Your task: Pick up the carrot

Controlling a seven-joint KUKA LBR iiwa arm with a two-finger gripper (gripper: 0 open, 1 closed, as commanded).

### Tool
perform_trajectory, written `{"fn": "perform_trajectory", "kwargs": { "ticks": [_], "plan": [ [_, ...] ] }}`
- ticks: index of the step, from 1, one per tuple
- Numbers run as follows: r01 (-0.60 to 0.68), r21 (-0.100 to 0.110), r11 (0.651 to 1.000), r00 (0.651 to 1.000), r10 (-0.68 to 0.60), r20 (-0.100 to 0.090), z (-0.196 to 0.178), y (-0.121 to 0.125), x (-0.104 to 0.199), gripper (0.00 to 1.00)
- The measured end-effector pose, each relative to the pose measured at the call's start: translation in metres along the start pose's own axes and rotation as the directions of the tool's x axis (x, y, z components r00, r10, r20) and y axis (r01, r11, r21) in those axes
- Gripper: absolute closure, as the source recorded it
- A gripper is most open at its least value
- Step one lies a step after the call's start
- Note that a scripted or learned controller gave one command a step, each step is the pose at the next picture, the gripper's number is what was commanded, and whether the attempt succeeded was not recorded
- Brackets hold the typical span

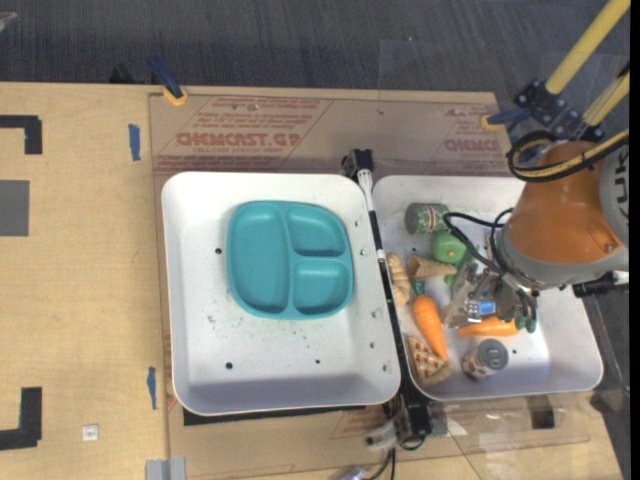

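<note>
The orange carrot point(428, 322) lies in the right bin point(570, 363), near its left wall, with its tip pointing toward the front. My gripper point(478, 302) hangs low over the middle of this bin, a short way to the right of the carrot and apart from it. The arm's orange band point(560, 213) is above and behind the gripper.
Around the carrot lie a waffle piece point(428, 358), a beige toy point(400, 280), a green piece point(452, 251), a green can point(428, 217) and a grey can point(487, 358). An orange item point(495, 330) lies under the gripper. The left bin point(200, 368) holds a teal divided plate point(290, 258).
</note>
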State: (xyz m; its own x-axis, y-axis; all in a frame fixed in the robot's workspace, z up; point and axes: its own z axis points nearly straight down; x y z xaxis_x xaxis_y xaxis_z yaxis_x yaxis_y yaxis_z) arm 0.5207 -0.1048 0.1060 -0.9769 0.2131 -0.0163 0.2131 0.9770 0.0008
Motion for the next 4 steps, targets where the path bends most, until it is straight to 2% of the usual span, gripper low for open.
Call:
{"fn": "perform_trajectory", "kwargs": {
  "ticks": [1, 2, 3, 4],
  "plan": [
    [0.0, 0.0, 1.0, 1.0, 0.0, -0.001, 0.001, 0.0, 0.0, 0.0],
    [-0.016, -0.004, 1.0, 1.0, 0.016, -0.005, -0.083, 0.057, 0.05, 0.0],
    [-0.02, 0.0, 1.0, 1.0, 0.02, -0.012, -0.08, 0.054, 0.051, 0.0],
    [0.044, -0.001, 0.999, 0.999, -0.044, -0.007, 0.008, 0.005, 0.034, 0.0]
  ]
}}
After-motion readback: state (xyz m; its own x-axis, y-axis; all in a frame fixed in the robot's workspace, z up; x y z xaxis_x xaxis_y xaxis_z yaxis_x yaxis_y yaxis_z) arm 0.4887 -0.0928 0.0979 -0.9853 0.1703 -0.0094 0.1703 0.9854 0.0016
